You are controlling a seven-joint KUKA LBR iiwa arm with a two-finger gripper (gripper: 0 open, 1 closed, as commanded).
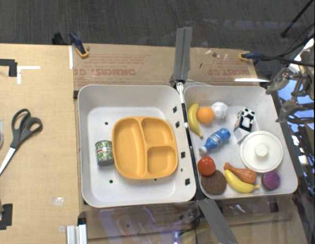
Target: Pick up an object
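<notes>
Tray [145, 147]: smooth orange plastic, three compartments — landmark.
Can [104, 152]: small, green-labelled cylinder, touching tray's left edge.
Lid [261, 151]: round, white, knobbed — well right of tray.
Pincer: state cannot be told.

The right bin [277, 117] is crowded: a banana [193, 120], orange [205, 115], bottle [217, 139], white lid [261, 151], tomato [206, 165] and second banana [240, 182] lie close together, some touching, with narrow gaps between them. The left bin [91, 136] has open floor along its top, bottom and left edges. A yellow tray [145, 147] fills its middle, and a can [104, 152] sits just beside the tray's left side.
</notes>
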